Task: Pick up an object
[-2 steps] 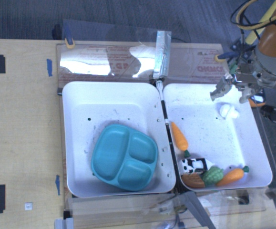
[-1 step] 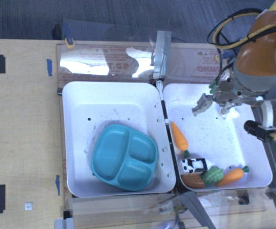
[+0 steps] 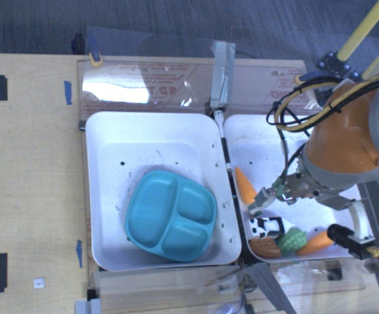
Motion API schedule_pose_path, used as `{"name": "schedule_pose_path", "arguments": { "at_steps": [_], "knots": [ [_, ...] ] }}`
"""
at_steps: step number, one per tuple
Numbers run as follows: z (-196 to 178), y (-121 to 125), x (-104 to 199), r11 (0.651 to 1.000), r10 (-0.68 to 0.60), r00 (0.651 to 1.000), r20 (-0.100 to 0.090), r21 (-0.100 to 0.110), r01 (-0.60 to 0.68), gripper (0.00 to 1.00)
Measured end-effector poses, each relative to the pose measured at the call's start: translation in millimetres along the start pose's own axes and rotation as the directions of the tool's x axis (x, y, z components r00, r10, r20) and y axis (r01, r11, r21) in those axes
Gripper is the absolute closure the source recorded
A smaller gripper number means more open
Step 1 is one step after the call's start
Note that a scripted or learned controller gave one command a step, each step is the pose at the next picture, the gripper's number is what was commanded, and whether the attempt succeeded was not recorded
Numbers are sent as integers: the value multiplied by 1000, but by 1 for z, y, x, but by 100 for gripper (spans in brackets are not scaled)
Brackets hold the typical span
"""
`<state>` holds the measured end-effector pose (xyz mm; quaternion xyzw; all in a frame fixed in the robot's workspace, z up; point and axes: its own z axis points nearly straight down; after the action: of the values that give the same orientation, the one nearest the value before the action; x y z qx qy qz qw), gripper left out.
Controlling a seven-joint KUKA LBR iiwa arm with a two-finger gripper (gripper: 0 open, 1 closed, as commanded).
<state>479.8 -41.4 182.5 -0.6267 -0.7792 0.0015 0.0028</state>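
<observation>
Green toy [image 3: 292, 239] lay w/ orange pieces [image 3: 317, 242] in right bin [image 3: 262, 150]. My end effector [image 3: 260, 201] hung beside orange carrot [image 3: 245, 185]; can't tell its opening.

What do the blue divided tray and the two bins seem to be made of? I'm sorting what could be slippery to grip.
The blue divided tray looks like moulded plastic, smooth with a soft sheen and rounded compartments. Both white bins look like matte plastic, lightly speckled; their exact material is uncertain.
</observation>
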Motion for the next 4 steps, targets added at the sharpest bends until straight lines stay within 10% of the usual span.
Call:
{"name": "schedule_pose_path", "arguments": {
  "at_steps": [1, 2, 3, 4],
  "knots": [
    [91, 16, -67, 993, -114, 993, 2, -5, 114, 0],
    [83, 17, -65, 993, -114, 993, 1, -5, 114, 100],
    [84, 16, -65, 993, -115, 993, 0, -4, 115, 0],
    [-3, 94, 20, 1000, -23, 1000, 2, -11, 23, 0]
  ]
}}
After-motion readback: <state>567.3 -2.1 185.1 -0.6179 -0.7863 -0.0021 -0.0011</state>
